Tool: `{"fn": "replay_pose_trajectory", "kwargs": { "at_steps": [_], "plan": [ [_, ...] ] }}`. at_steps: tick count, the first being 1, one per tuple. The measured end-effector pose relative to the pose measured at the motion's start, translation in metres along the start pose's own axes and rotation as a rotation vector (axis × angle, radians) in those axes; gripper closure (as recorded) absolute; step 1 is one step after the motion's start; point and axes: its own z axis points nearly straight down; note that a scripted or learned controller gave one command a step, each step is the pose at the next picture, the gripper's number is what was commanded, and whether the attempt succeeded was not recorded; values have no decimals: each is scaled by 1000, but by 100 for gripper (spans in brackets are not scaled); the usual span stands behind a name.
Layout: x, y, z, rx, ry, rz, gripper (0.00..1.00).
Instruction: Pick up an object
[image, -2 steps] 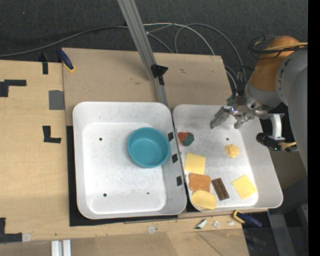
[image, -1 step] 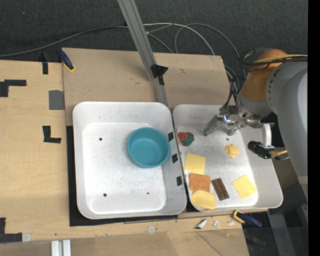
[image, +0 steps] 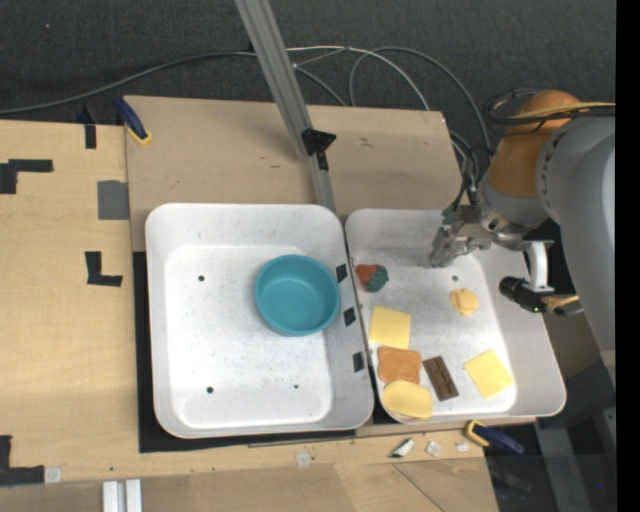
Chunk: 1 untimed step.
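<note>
The gripper (image: 447, 248) is seen at the upper right of the right bin (image: 400, 226); its grip cannot be told. The nearest object, a small yellow piece (image: 464, 301), lies just below it.

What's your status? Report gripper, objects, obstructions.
Gripper low over right bin, far end, nothing seen between its fingers. Small yellow piece nearest, loose on bin floor. Red-green object further left. No obstruction between.

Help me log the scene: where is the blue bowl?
The blue bowl sits in the left bin, toward its right wall, across the divide from the small red-and-green piece.
</note>
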Motion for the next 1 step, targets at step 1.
{"fn": "replay_pose_trajectory", "kwargs": {
  "at_steps": [1],
  "plan": [
    [2,2,-64,-7,1,3,100]
  ]
}}
